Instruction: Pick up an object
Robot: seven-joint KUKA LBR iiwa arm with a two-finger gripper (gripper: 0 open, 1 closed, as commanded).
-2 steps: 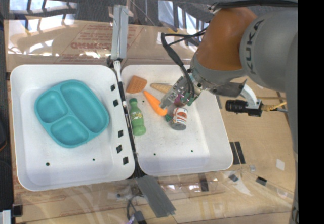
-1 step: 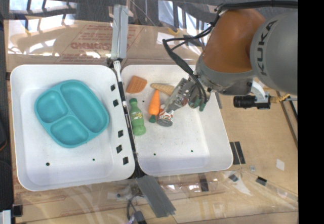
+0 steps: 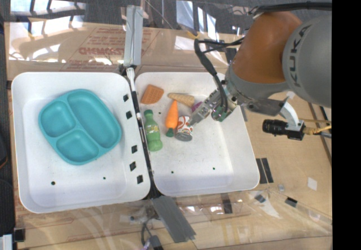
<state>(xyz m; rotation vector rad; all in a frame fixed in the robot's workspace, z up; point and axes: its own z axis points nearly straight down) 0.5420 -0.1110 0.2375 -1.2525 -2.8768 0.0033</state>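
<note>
Small cylindrical can (image 3: 184,128), red-and-white label, grey metal end, tipped on its side on the smooth white right bin (image 3: 225,158). Touching can's left: orange carrot (image 3: 171,116). Further left of can: glossy green bottle (image 3: 152,129). Above can: tan cone (image 3: 181,97), orange wedge (image 3: 152,94). Gripper (image 3: 197,114) just right of can; finger state indeterminable.

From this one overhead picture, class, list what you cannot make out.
- Gripper fingers: too small and blurred to tell how they stand, camera view.
- Can label: too small to read.
- Right bin far right rim: hidden under the arm.
- Arm base: cut off by the right edge.
</note>
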